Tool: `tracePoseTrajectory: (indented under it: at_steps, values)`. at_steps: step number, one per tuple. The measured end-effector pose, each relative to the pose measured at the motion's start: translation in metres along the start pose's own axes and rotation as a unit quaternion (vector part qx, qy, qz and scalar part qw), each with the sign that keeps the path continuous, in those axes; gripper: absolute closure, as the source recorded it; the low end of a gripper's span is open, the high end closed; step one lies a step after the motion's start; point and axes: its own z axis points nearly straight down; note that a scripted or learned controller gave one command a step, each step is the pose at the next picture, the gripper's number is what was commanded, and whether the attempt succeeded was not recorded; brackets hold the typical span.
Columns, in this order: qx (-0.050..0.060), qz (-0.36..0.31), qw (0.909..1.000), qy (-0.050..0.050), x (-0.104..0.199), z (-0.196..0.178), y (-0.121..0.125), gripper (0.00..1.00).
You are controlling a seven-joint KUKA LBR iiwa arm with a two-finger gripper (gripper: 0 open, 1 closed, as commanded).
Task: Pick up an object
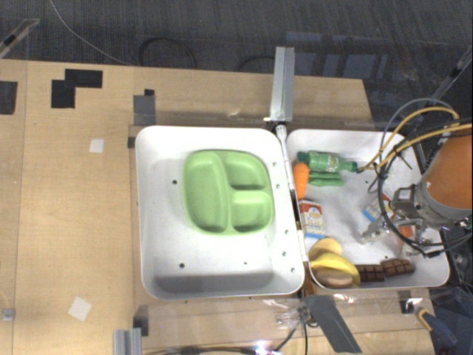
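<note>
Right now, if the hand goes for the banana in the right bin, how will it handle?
The banana looks curved and smooth, so it may slip or pivot under a pinch. It lies by the bin wall, likely crowding the hand.

Single fixed camera, mounted above the bench [66, 220], looking down at a slant. Moderate distance: both white bins sit fully in frame, left bin [159, 272] and right bin [436, 276]. Dark floor shows along top edge. Arm [451, 176] enters from right.

Pale green tray [225, 191], orange carrot [301, 179], yellow bananas [330, 261], white bins [159, 198]
</note>
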Motion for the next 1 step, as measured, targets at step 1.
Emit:
tracePoseTrajectory:
  at_steps: [1]
  values:
    - [-0.001, -0.204, 0.979, -0.003, 0.0013, -0.0005, 0.016, 0.0]
